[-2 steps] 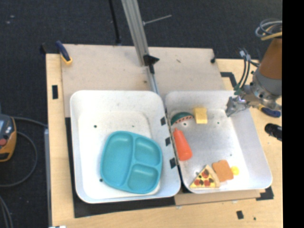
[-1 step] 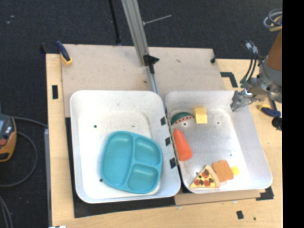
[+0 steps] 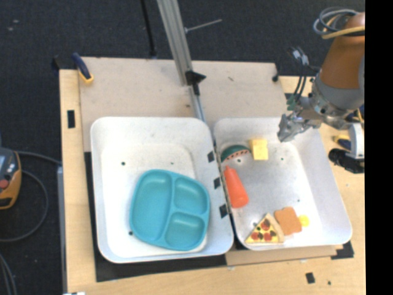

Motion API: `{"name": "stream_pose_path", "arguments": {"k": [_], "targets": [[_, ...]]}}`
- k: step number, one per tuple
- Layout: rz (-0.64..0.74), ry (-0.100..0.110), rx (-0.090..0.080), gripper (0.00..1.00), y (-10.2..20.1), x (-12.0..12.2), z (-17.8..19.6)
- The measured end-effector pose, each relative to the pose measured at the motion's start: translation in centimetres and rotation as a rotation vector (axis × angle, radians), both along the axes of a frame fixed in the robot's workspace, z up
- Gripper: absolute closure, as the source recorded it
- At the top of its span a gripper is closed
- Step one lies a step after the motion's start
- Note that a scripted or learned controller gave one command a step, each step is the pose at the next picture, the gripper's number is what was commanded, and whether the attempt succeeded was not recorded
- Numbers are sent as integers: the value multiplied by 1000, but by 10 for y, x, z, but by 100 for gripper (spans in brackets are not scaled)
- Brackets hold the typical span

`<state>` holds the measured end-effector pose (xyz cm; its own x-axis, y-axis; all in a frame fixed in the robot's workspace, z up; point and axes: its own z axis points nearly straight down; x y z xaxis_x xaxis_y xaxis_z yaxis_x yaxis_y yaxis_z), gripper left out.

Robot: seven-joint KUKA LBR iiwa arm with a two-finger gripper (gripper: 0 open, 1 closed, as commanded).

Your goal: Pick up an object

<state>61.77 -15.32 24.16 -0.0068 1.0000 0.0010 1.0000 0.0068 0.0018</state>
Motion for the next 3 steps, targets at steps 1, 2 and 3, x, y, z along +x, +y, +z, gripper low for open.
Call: {"name": "stream_pose_path", "arguments": {"k": [1, 2, 3], "targets": [[1, 0, 1, 100, 54, -6, 11], [0, 1, 1, 100, 99, -17, 14], [1, 1, 1, 100, 146, -24, 19]]}}
